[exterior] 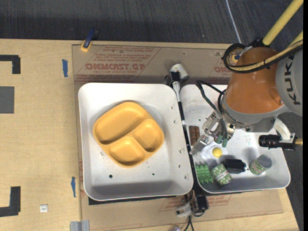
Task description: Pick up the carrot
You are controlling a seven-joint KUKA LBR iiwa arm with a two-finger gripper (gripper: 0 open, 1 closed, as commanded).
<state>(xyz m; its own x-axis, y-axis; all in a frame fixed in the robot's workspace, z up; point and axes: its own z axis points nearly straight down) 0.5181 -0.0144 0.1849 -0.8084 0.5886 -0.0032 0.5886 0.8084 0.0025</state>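
— So where is the carrot?
— I can't pick it out in my right bin (281,179) (cluttered).
— Your tool (208,137)?
— Low over that bin's left side; grip unclear.

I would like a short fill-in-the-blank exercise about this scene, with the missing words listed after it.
1. The yellow divided plate lies in the ____ bin.
2. The plate has ____ compartments.
3. The arm has a band of ____ colour above its wrist.
4. The fried egg toy lies in the ____ bin.

Missing words: left; three; orange; right
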